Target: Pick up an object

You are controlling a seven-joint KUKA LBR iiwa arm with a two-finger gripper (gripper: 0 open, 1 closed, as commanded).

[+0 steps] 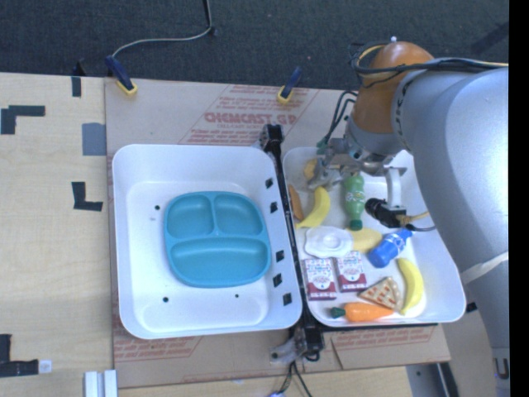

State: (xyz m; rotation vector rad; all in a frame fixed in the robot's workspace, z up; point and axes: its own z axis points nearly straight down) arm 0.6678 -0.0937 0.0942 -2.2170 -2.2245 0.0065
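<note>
Objects for picking: mixed toy food, all gathered in the right bin (453,292), which keeps every candidate within the arm's short reach from that side. Jaws (331,165) hang over the bin's far end; whether they are released or clenched cannot be told, and nothing is visibly grasped.

- Yellow banana (315,209): just below the jaws, lying curved on the bin floor; judged the nearest candidate
- Green bottle (354,200): beside the jaws toward the arm, lying lengthwise
- White egg piece (328,241): beyond the banana, flat
- Blue bottle (387,249): well off from the jaws, tilted
- Two small cartons (335,275): side by side, farther still
- Pizza slice (380,291), carrot (368,311), second banana (411,284): at the end farthest from the jaws

Left bin (132,246): holds a blue divided plate (217,238), apart from the jaws, likely a destination rather than a pick. Both bins rest on the worktop (50,246)

Crowding makes a clean single grasp doubtful
</note>
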